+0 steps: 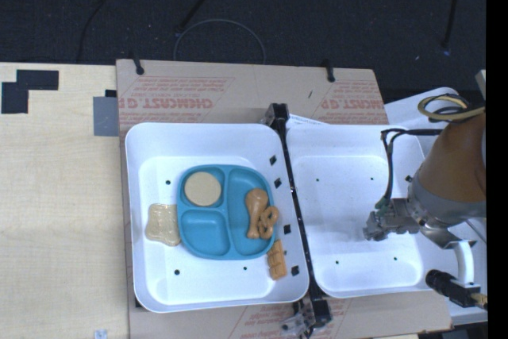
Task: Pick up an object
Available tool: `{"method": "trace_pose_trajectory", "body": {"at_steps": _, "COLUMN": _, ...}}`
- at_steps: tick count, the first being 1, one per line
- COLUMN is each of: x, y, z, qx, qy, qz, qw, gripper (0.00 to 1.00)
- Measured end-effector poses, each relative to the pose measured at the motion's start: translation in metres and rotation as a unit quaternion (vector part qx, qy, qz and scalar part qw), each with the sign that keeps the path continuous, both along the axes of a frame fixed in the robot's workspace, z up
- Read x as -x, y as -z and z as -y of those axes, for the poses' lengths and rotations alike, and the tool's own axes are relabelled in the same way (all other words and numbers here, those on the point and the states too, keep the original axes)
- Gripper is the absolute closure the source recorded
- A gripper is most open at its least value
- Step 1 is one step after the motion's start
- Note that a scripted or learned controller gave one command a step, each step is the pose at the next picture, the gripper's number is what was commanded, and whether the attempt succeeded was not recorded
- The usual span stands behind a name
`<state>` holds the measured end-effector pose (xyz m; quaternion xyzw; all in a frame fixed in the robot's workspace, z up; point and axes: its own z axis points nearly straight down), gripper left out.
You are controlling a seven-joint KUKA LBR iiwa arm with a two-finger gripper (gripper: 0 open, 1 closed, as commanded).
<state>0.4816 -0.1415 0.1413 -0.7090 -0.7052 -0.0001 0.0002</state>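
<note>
Gripper (381,225) low in R bin (349,282), open/shut can't tell; blue tray (208,236) in L bin (151,282).

Glossy white plastic bins (151,171); smooth blue plastic tray (208,238); matt printed cardboard (238,91) underneath.

Tan food toys (260,213), blue tray (208,236), left bin (151,282)

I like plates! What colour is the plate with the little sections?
Blue; the sectioned plate shows best in the camera view.
</note>
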Motion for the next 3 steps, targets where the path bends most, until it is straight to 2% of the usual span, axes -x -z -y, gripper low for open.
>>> {"method": "trace_pose_trajectory", "body": {"at_steps": 1, "x": -0.004, "y": -0.062, "z": -0.004, "qx": 0.0004, "qy": -0.003, "qz": 0.002, "qw": 1.0000, "gripper": 1.00}}
{"method": "trace_pose_trajectory", "body": {"at_steps": 2, "x": -0.004, "y": -0.071, "z": -0.003, "qx": 0.0000, "qy": -0.003, "qz": 0.000, "qw": 1.0000, "gripper": 1.00}}
{"method": "trace_pose_trajectory", "body": {"at_steps": 3, "x": -0.016, "y": -0.064, "z": -0.048, "qx": -0.0011, "qy": -0.004, "qz": -0.002, "qw": 1.0000, "gripper": 1.00}}
